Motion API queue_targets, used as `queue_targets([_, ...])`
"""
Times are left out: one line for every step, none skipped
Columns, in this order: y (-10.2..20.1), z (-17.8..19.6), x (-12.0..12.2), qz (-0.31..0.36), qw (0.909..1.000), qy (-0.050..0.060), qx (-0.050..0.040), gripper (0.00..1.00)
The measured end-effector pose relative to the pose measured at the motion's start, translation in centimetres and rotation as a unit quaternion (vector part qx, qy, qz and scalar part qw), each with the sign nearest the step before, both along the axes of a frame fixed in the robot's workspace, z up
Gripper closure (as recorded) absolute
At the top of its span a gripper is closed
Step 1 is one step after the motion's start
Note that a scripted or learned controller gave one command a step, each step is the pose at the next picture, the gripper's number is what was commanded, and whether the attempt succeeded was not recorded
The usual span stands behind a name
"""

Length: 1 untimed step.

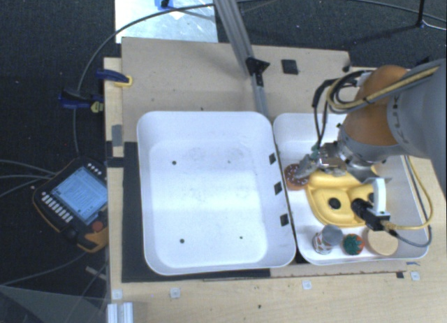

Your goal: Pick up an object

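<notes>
A: What's the setting?

B: A dark carpeted floor (42, 49) with cables running over it, and on it a brown bench board (188, 77) carrying two shallow white bins side by side. A handheld control pad (73, 196) with a lit screen lies on the floor to the left of the board.

A: What's in the bins?

B: The left bin (206, 189) has a bare white floor with a few small dark dots. The right bin (297, 245) holds the objects: a yellow plastic piece (335, 199) in the middle, a small brown ring-like thing (297, 175) touching its left side, and along the near wall a little grey cup (325, 238), a green ball (353, 243) and a tan wooden disc (382, 243) in a row.

A: And the arm?

B: The grey arm (415, 108) with its orange band (374, 105) comes in from the right and bends down over the right bin. The gripper (318, 164) sits low, just above the brown ring and the upper left edge of the yellow piece.

A: Is it grasping anything?

B: I cannot tell; the wrist and cables hide that part, and nothing is plainly seen caught in it.
</notes>
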<state>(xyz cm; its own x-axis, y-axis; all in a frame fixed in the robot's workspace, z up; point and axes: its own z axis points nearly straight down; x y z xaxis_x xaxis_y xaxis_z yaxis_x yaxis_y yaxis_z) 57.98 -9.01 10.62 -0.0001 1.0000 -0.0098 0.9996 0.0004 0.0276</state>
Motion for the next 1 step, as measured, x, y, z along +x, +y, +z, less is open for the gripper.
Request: queue_targets([-0.21, 1.27, 0.20, -0.001, 1.0000, -0.003, -0.0012, 1.00])
